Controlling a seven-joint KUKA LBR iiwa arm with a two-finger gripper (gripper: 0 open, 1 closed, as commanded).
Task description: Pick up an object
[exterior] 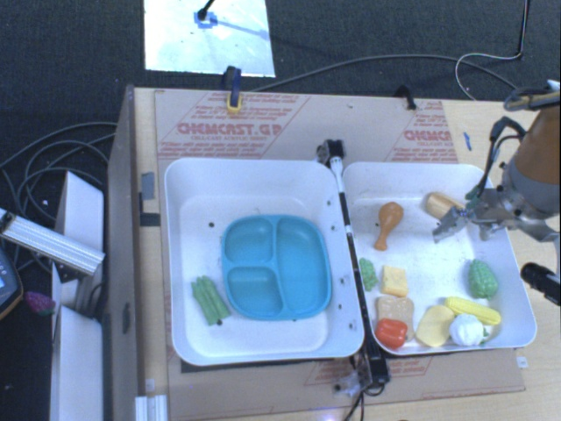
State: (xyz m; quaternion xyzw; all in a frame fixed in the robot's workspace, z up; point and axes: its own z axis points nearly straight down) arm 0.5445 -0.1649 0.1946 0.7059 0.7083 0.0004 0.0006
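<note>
Gripper (456, 224), fingers apart and holding nothing, hovers just right of the toy drumstick (387, 223): likely light, rigid, smooth plastic; best grasped across its narrow shank.

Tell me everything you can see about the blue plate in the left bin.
The blue plate is a light blue tray that looks like plastic, a rounded rectangle split by raised ridges into three compartments: two smaller ones on the left and one larger on the right. It lies flat, right side up, on the floor of the left bin, toward the bottom right. All three compartments look bare. The green beans lie just off its lower left edge.
</note>
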